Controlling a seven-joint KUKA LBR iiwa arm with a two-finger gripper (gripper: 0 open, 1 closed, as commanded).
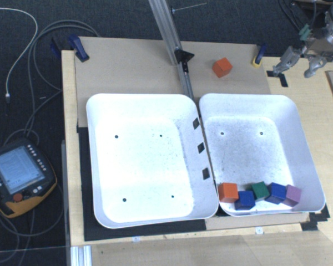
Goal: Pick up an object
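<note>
Bench (127,65): tan board, seen from above at a slant.
Left bin (100,121): shallow, white, rests on the bench beside the right bin, touching it along the middle.
Right bin (299,126): shallow, white, rests on the bench.
Black mat (144,228): lies under the bins, showing along their near edge.
Orange cube (222,67): lies on the bare board behind the right bin, apart from its rim.
Blue clamp (77,47): at the bench's far left corner.
Yellow-and-blue clamp (260,55): at the far edge, right of the cube.
</note>
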